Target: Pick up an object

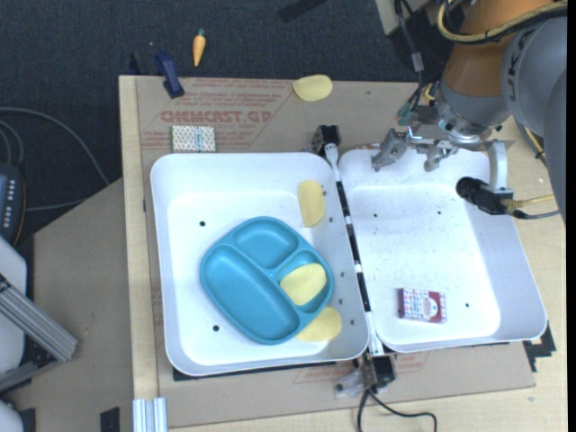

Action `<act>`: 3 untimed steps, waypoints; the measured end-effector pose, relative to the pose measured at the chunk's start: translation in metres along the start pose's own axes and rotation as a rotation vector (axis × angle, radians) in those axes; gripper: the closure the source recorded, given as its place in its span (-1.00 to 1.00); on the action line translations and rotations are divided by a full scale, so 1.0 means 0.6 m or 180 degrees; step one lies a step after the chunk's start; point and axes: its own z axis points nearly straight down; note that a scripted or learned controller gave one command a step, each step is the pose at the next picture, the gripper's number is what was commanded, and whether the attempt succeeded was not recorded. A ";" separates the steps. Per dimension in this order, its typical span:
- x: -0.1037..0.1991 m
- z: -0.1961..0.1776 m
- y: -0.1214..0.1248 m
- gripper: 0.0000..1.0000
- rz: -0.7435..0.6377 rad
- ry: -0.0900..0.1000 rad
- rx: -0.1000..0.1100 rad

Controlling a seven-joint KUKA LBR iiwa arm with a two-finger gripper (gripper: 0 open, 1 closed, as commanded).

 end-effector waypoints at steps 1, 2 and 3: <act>-0.047 0.051 -0.086 -1.00 0.0008 -0.0002 0.0018; -0.090 0.114 -0.226 -1.00 0.0010 -0.0002 0.0016; -0.024 0.169 -0.282 -1.00 0.0007 0.0003 0.0017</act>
